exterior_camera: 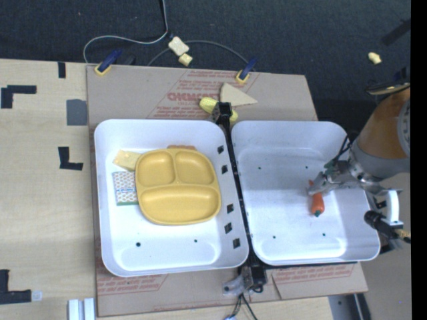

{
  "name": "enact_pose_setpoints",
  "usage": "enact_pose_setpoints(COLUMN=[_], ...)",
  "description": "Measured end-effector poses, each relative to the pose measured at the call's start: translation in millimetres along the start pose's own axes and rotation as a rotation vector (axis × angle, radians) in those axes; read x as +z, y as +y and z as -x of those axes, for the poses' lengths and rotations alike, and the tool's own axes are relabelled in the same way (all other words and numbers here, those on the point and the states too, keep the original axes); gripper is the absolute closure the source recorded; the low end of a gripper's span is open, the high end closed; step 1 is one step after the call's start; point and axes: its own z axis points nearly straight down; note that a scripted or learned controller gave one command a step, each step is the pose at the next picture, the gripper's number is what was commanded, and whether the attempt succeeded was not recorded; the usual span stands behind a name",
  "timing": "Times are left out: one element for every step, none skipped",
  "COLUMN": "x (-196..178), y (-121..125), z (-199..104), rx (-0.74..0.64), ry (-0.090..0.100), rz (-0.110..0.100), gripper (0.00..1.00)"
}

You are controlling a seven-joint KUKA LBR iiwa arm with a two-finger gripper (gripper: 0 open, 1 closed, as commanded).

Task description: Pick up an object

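A small orange carrot-shaped object lies on the floor of the right bin, toward its right side. My gripper hangs just above the object's upper end, reaching in from the right on the grey arm with the orange band. Whether the gripper touches the orange object cannot be told from this angle. In the left bin rests a yellow divided plate. A small patterned card and a pale yellow piece sit at the plate's left edge.
Black clips run along the wall shared by the two bins. On the cardboard behind the bins lie a yellow piece and a tan wedge. Cables trail across the dark floor at the back.
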Motion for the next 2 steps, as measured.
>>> enact_pose_setpoints(x=[14.9,-93.7], y=[125.5,103.2], z=[-78.4,-163.5], rx=[-0.012,-0.010], ry=[0.009,0.012], rz=[-0.011,-0.003], gripper=[1.00,1.00])
